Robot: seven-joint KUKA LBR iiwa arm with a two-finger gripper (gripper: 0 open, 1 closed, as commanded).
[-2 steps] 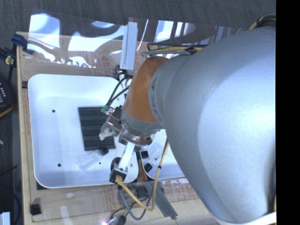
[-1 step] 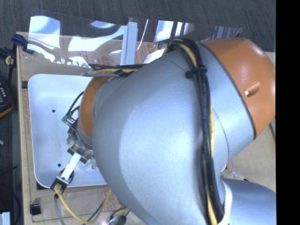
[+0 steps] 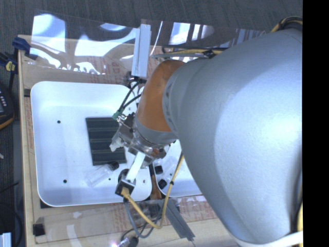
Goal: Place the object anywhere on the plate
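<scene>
Clear object (image 3: 96, 177), small and see-through, lies on the floor of the left bin (image 3: 46, 138) near the bin's near edge, approx midway along it; it sits just off the near edge of the dark ribbed plate (image 3: 102, 138), apart from it, not on it; its exact shape is hard to make out against the white.

Plate is a flat rectangle w/ long ridges, lying about mid-bin, a bit twd the bin's right-hand wall as the view has it; a small black piece (image 3: 113, 165) rests at the plate's near right corner, touching or nearly so, can't tell which.

Gripper (image 3: 120, 143) is over the plate's right edge, low in the bin; whether it's apart or together can't be told, since the wrist covers it; nothing visibly held.

Orange band (image 3: 154, 99) sits above the wrist; the big grey arm (image 3: 247, 127) comes in from the view's right and covers most of the right bin (image 3: 187, 188), of which a sliver shows at the near edge.

Two small dark dots (image 3: 58, 121) mark the left bin's floor twd its left wall; bins rest on the table (image 3: 77, 223); a clear glossy sheet (image 3: 77, 40) stands along the table's far edge; a blue clamp (image 3: 20, 45) at the far left corner.
</scene>
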